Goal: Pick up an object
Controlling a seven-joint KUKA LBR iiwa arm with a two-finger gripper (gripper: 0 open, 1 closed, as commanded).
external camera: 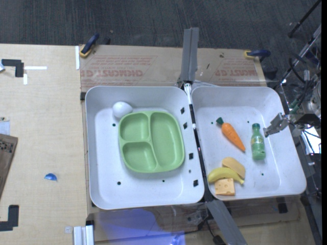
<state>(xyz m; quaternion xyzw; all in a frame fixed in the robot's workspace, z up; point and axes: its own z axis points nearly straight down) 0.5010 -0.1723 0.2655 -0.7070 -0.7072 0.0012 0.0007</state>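
Observation:
The right bin [286, 185] holds an orange carrot [233, 136] with a green top, a small green bottle [257, 142] standing near the middle, a yellow banana [225, 175], a pale yellow slice [235, 166] and a wedge of cheese [225, 187] at the front left corner. My gripper [269, 129] hangs at the bin's right side, just right of and slightly above the bottle's cap, apart from it. Nothing shows in its grasp.
The left bin [97, 152] carries a green divided plate [151, 141] and a white ball [122, 108] at its back left. A grey divider post [190, 55] rises between the bins at the back. Cables and a frame [306, 86] crowd the right edge.

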